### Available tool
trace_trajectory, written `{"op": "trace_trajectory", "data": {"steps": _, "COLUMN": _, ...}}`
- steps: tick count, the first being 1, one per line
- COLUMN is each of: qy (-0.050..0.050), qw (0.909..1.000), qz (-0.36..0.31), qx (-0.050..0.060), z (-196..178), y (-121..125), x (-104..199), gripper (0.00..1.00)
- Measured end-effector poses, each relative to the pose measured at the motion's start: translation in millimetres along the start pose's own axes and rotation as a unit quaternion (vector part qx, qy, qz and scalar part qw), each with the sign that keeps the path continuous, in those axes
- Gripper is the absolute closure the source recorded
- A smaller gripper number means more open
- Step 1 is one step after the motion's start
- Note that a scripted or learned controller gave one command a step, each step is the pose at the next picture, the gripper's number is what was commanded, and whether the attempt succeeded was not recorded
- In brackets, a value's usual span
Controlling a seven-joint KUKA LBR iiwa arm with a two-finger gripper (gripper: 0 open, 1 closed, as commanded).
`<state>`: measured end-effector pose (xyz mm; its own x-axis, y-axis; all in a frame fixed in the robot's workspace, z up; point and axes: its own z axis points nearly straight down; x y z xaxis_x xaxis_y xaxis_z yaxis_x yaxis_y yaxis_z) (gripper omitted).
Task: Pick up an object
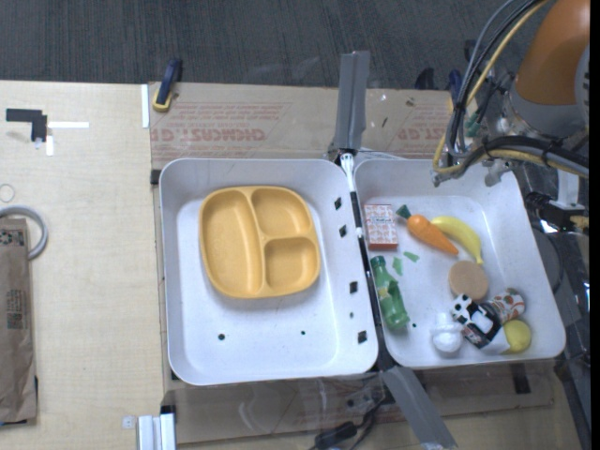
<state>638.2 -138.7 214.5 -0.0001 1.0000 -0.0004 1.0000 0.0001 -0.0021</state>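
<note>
Here's the arm [553, 54] up at the top right, orange band showing, cables looping down over the far corner of the right bin [525, 223]. The tool [462, 162] sits somewhere under that tangle of hoses, near the bin's back edge, and whether it is wide or narrow cannot be told from here. Nothing is seen between any fingers. Down in the right bin the pickings are all lying loose: a small red-and-white box [381, 226] by the divider, a carrot [430, 232] touching a banana [461, 233], a green bottle [389, 294] along the left wall, a tan round disc [468, 278], a black-and-white toy [478, 320], a white lump [446, 335] and a yellow lemon-like piece [517, 336] near the front corner. Over in the left bin [187, 251], a yellow divided plate [260, 241] rests flat.
</note>
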Motion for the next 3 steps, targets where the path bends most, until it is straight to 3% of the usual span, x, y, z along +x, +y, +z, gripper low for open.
{"op": "trace_trajectory", "data": {"steps": 1, "qy": 0.000, "qw": 0.9999, "qz": 0.014, "qx": -0.001, "z": 123, "y": -41, "x": -19, "gripper": 0.00}}
{"op": "trace_trajectory", "data": {"steps": 2, "qy": -0.001, "qw": 0.9999, "qz": 0.015, "qx": 0.000, "z": 114, "y": -41, "x": -21, "gripper": 1.00}}
{"op": "trace_trajectory", "data": {"steps": 3, "qy": -0.001, "qw": 0.9998, "qz": 0.018, "qx": 0.000, "z": 24, "y": -64, "x": 91, "gripper": 1.00}}
